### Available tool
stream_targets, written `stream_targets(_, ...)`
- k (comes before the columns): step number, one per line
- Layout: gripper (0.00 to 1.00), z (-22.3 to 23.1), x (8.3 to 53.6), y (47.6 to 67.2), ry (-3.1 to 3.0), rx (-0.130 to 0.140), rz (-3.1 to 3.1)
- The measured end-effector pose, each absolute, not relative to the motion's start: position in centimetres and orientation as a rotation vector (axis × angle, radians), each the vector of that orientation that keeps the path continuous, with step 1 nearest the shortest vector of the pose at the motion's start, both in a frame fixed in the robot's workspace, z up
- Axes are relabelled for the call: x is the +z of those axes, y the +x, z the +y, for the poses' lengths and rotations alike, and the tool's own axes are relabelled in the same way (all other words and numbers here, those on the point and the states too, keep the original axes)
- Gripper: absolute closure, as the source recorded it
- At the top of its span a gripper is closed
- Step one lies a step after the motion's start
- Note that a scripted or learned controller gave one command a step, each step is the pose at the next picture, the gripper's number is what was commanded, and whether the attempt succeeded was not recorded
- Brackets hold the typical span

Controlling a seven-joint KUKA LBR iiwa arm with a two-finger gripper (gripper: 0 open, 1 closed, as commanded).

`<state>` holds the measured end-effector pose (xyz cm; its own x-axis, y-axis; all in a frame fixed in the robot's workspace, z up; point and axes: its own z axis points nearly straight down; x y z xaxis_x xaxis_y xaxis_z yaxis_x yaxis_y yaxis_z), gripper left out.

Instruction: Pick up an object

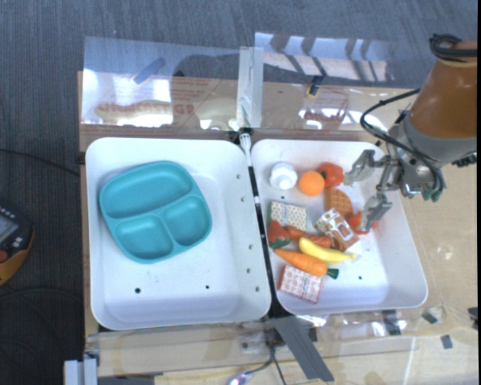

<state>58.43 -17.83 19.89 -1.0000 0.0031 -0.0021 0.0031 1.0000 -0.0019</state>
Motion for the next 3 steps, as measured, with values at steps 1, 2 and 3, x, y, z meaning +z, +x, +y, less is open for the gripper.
stream_targets(1, 0.00, -16.8, 9.9, 56.6, 0.120, -0.005, 3.127)
stream_targets(2, 0.00, -10.7, 9.3, 52.3, 0.291, -0.013, 3.100)
stream_targets(3, 0.00, -10.1, 9.1, 53.9, 0.438, -0.008, 3.097)
